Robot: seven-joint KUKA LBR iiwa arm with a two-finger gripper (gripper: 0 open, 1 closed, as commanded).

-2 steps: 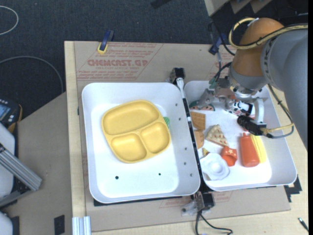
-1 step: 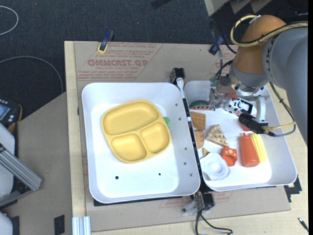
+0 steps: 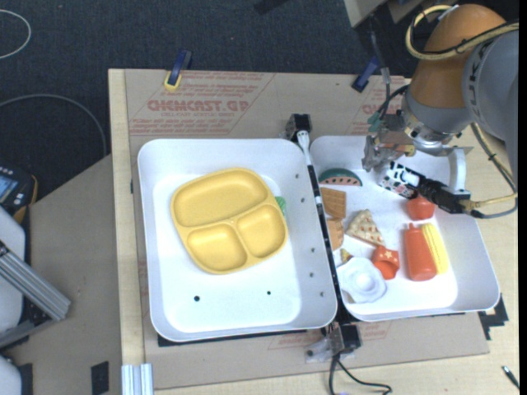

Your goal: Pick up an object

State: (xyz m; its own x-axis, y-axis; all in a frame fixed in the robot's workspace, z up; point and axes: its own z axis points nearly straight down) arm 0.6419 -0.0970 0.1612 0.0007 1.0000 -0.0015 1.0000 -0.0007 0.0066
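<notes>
Roughly: orange bottle [image 3: 420, 252] lies lengthwise, cap toward bin's far side; fingers [image 3: 376, 158] state unclear.

Green item [image 3: 281, 205] mostly under yellow tray [image 3: 228, 219]

A dark carpeted floor [image 3: 74, 31] surrounds the bench [image 3: 239, 97], whose top is brown printed cardboard held by clamps [image 3: 176, 71].

- We see toy foods in the right bin [image 3: 473, 257]: a watermelon slice [image 3: 340, 177], toast [image 3: 333, 202], a pizza wedge [image 3: 365, 228].
- An orange bottle [image 3: 419, 252] lies beside a strawberry [image 3: 386, 260] and fried egg [image 3: 363, 280].
</notes>
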